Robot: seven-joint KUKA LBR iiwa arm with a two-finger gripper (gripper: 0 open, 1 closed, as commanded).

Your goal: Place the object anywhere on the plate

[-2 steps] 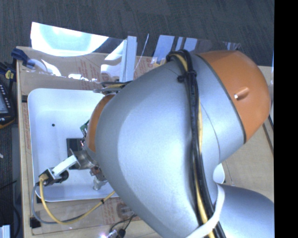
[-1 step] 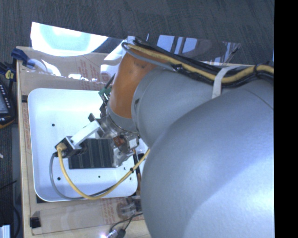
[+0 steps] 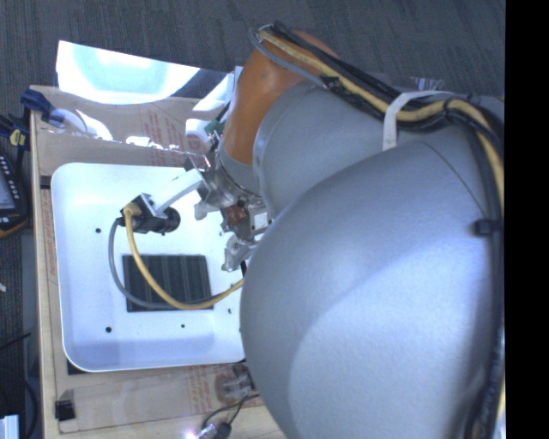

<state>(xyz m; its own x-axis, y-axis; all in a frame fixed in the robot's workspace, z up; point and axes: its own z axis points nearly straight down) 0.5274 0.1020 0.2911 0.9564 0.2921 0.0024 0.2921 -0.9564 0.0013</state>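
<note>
- Gripper (image 3: 233,242) is hanging over the right side of the white bin (image 3: 86,334), just beside the plate's upper right corner. Whether it is clenched, released or grasping anything cannot be told (its tip is sitting tight against the arm's bulk from this angle).
- The grey arm (image 3: 369,257) is spanning the view from the right and covering most of the bench on that side. Its orange band (image 3: 257,94) is showing near the top, above the wrist.
- The dark ribbed plate (image 3: 167,279) is lying flat on the bin floor, in the lower middle of the bin, with its long sides running left to right and its grooves running top to bottom.
- Where the object is sitting cannot be told from this view.
- The bin is resting on a pale wooden bench (image 3: 129,399), whose edge is showing below and to the left of it.
- A black device (image 3: 9,193) is sitting at the far left edge, apart from the bin.
- Grey carpet (image 3: 129,21) is showing beyond the bench at the top.
</note>
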